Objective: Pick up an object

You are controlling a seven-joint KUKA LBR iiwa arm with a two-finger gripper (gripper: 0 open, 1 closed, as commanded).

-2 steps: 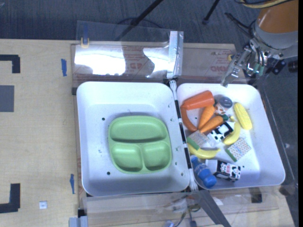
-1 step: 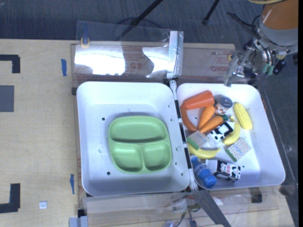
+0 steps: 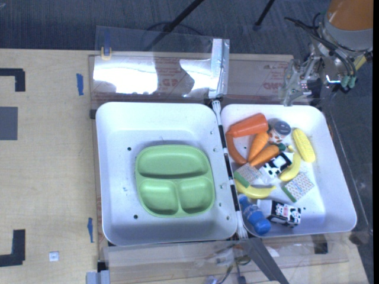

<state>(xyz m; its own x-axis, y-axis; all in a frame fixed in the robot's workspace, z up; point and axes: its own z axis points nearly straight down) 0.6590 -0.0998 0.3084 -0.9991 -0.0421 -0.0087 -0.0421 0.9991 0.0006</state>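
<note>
Gripper (image 3: 301,83) at upper right of frame, above the right bin's (image 3: 337,176) far rim, nothing between its fingers; spread or pressed together, cannot tell. Toys piled in right bin: carrot (image 3: 262,149), corn (image 3: 304,144), banana (image 3: 256,189), blue bottle (image 3: 256,218). Green tray (image 3: 174,180) in left bin (image 3: 112,158).
</note>
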